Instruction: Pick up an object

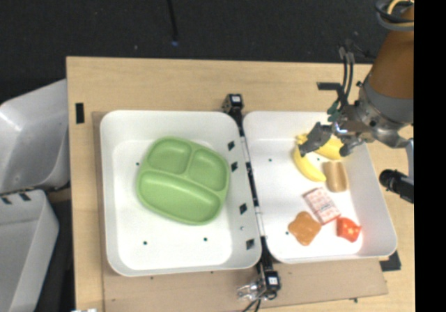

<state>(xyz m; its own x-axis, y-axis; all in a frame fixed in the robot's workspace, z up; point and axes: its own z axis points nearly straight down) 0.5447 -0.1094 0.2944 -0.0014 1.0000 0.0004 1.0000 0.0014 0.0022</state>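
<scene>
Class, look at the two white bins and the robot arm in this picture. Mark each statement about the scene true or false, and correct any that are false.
1. The green divided plate lies in the left bin. True.
2. The yellow banana-shaped toy lies in the left bin. False: it lies in the right bin, near its far side.
3. The claw is over the right bin, at the yellow toy. True.
4. The red item sits on the green plate. False: it lies in the right bin's near right corner, beside the patterned red-and-white packet.
5. The orange-brown item lies in the right bin. True.
</scene>
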